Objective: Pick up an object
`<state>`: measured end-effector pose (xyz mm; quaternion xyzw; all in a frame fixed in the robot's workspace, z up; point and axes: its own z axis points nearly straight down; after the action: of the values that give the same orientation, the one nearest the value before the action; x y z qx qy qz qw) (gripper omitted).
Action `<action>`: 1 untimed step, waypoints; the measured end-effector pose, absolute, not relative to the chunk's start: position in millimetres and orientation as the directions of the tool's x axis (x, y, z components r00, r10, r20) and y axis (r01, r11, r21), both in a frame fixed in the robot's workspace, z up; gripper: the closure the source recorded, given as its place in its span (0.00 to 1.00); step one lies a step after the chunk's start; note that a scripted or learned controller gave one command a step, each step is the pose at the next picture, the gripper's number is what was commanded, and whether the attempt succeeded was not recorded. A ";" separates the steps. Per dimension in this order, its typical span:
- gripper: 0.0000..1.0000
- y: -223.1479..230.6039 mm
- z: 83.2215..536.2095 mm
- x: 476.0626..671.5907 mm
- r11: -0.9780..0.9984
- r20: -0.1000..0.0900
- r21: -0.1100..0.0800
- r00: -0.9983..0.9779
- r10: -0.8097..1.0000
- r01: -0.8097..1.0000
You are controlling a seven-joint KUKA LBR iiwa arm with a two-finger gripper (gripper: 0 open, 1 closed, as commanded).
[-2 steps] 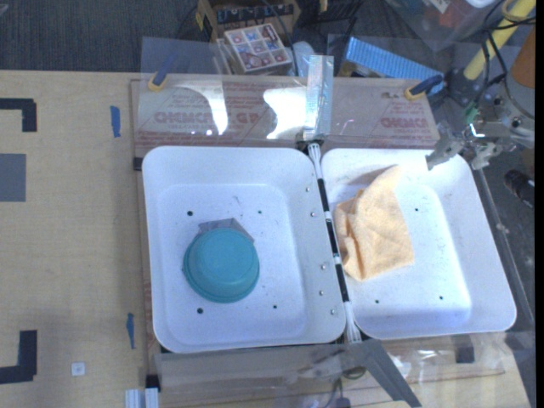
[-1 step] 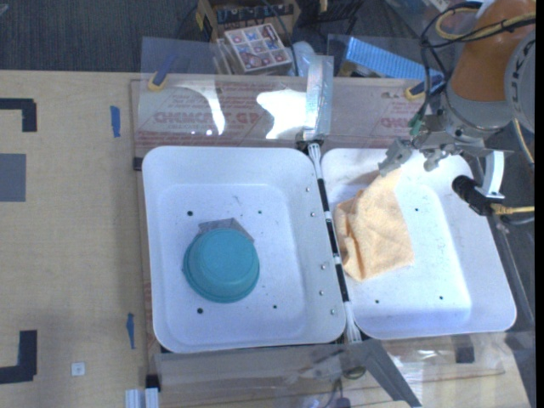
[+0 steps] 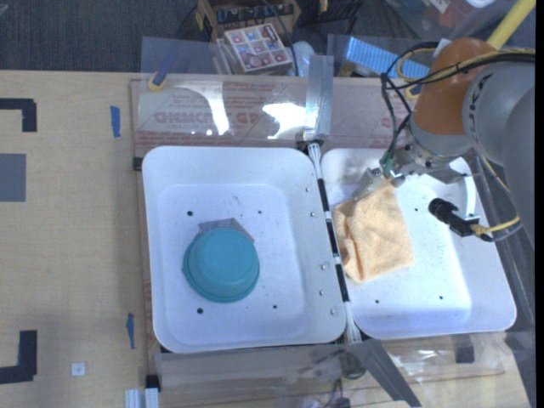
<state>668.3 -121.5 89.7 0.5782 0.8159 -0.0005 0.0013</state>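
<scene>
The yellow cloth (image 3: pixel 374 232) is taken here as the landmark. It lies crumpled in the right bin (image 3: pixel 442 300), pressed toward that bin's left wall, just beside the divider (image 3: pixel 327 219) where the two bins meet. Its far corner is drawn upward to a peak rather than lying flat, and the hand (image 3: pixel 384 174) is seen directly at that peak, touching it. From this lifted shape it is judged that the corner is pinched by the hand, since a loose cloth would otherwise slump; the grasp itself is small in the view, so this is offered as likely rather than certain.

The arm (image 3: pixel 476 100) is brought in from beyond and to the right of the cloth, its orange band (image 3: pixel 446 79) being above the wrist, so that the hand is tilted down onto the nearest raised edge. A corner hold is judged to be weak: the rest of the cloth is draped on the bin floor and may slip free when raised.

Well apart from the cloth, across the divider in the left bin (image 3: pixel 170 185), a teal bowl (image 3: pixel 222 264) is seen resting upside down over a grey scrap (image 3: pixel 223 225). The bowl is left untouched.
</scene>
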 end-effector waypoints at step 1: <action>1.00 -121.3 102.1 670.8 0.333 -0.008 0.009 -0.333 0.943 0.943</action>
<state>670.8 -121.3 102.1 0.5777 0.8162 0.0016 0.0059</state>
